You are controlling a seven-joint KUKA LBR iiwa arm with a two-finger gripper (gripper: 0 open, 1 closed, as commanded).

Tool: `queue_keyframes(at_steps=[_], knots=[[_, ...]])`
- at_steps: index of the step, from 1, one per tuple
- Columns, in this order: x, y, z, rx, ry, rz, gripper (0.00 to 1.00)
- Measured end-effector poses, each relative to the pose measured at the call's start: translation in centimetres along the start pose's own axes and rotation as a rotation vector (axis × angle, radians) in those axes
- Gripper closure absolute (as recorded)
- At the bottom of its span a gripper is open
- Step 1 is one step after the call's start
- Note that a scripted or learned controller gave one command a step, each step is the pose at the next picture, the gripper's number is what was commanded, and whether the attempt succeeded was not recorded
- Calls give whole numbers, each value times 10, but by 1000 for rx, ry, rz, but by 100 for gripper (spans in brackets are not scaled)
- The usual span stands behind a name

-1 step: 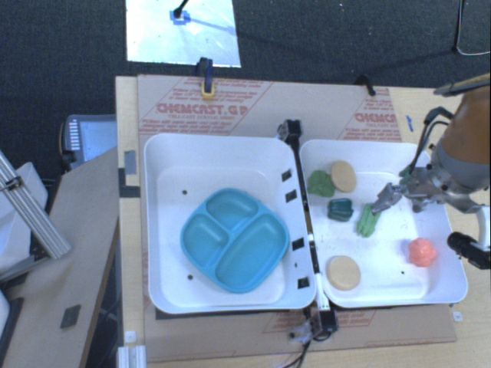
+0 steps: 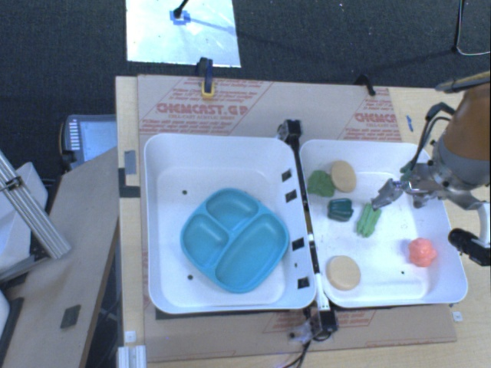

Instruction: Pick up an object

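Observation:
My gripper (image 2: pixel 387 194) hangs over the right bin (image 2: pixel 441 286), near its middle, at the end of the grey and orange arm coming in from the right. Its tip is just above and to the right of a light green long vegetable (image 2: pixel 368 220). Left of that lies a dark green pepper (image 2: pixel 340 208). A leafy green piece (image 2: pixel 321 183) and a tan round piece (image 2: pixel 344 176) lie at the bin's far left. A pink-red fruit (image 2: pixel 421 252) sits at the right, and a tan disc (image 2: pixel 343 272) lies near the front wall. I see nothing held in the gripper.
The left bin (image 2: pixel 165 205) holds a blue divided plate (image 2: pixel 233 238). A black divider with clips (image 2: pixel 301 205) runs between the bins. Both stand on a cardboard sheet (image 2: pixel 253 106), with a shiny metal sheet (image 2: pixel 182 21) behind it.

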State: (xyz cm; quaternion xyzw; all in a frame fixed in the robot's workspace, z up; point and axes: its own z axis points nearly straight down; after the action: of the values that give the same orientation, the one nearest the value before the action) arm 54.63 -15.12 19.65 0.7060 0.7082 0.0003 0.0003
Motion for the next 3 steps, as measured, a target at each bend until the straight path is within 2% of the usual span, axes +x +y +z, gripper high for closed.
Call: queue_keyframes(at_steps=[2, 3], knots=[[-6, 4, 105, 4, 1, 2, 0], [-6, 4, 112, 1, 0, 2, 0]])
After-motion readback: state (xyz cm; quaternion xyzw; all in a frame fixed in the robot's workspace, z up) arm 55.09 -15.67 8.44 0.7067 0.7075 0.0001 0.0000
